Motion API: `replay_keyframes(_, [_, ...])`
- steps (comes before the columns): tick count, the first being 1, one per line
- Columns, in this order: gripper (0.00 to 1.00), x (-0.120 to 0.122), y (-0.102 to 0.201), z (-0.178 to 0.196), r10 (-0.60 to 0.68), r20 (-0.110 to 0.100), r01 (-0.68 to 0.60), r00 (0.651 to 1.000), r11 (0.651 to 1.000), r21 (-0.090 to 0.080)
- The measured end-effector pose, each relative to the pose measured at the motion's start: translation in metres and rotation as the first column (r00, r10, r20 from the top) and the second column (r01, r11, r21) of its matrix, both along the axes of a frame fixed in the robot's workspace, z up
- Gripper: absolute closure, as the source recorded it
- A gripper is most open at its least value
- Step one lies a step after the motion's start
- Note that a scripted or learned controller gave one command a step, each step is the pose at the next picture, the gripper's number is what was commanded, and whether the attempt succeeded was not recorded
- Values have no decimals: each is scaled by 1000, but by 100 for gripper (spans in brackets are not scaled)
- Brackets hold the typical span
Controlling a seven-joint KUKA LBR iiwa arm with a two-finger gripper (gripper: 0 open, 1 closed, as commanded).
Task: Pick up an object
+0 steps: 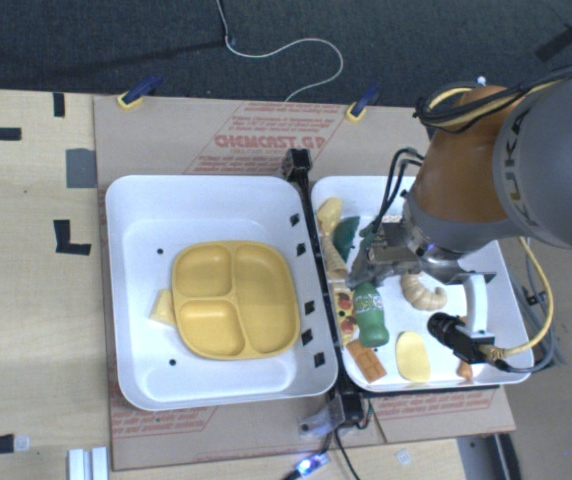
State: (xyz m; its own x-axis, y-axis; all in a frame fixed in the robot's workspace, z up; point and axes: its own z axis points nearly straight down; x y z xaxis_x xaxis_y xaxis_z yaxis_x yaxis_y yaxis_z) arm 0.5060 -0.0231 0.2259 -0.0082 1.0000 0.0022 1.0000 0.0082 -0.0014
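Green bottle [369, 313] lying lengthwise, cap toward tool [374, 261]

We see a light wooden bench [26, 298] with black tape marks [69, 238] on its left part. A sheet of brown cardboard [256, 143] with red print lies flat on it, held at its far edge by two blue-and-yellow clamps [138, 92]. On the cardboard sit two shallow white bins, touching side by side: the left bin [136, 218] and the right bin [511, 313]. A thin white cable [296, 53] snakes over the dark floor beyond the far edge
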Motion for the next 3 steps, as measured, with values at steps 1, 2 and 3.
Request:
replay_keyframes(1, [100, 7, 54, -12, -1, -2, 1, 1000, 1000, -1])
replay_keyframes(2, [100, 31, 100, 0, -1, 1, 1, 1000, 1000, -1])
replay_keyframes(3, [100, 27, 90, -8, -8, -2, 8, 1000, 1000, -4])
